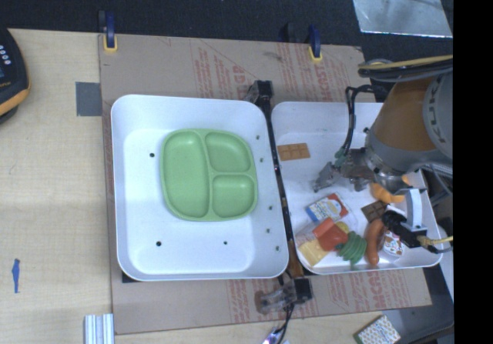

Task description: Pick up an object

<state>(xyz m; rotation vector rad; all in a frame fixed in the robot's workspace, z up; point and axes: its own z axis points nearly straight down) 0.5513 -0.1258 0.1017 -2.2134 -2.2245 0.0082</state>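
Lying heaped toward the 5 o'clock corner of the right bin [308, 115] is a cluster of small toy food items: a red piece [331, 234], a green piece [353, 248] just beside it, a yellow wedge [311, 252] at the heap's 8 o'clock edge, a printed carton [326, 206] at its 11 o'clock, and an orange sausage-like piece [373, 241] at its 3 o'clock. Exact identities of these are too small to make out, and several overlap. A brown cracker-like tile [293, 152] lies apart, at 10 o'clock from the heap, near the bin's left wall. The gripper [333, 175] hangs over the bin's middle, above and clear of the heap; its grey fingers are blurred, so whether they are spread or pressed together cannot be told, and nothing is seen between them. The arm [408, 123], with its orange band, covers the bin's 3 o'clock side and is cut off at the frame edge. At 9 o'clock, the left bin [131, 242] holds a green divided plate [208, 174]. Both bins rest on cardboard [177, 58] clipped by blue clamps [109, 29].
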